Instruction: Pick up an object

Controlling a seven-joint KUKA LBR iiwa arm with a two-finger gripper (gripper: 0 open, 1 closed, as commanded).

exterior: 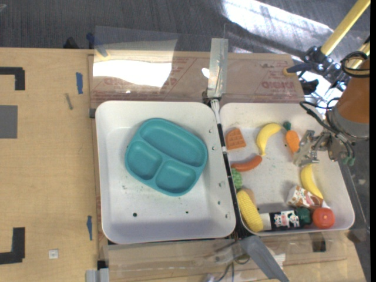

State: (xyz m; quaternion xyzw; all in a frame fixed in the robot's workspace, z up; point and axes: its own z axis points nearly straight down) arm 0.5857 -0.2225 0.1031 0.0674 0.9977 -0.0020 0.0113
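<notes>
Right bin: two bananas, carrot, waffle, sausage, corn, bottle, tomato. Gripper low between carrot and lower banana; finger state unclear. Left bin: teal divided plate.

2 bananas, 2 bins, 1 plate

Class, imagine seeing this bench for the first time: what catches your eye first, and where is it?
The big teal divided plate sits alone in the left bin. The right bin is crowded with toy food, including two bananas and a corn cob. The gripper hangs over its right side.
</notes>
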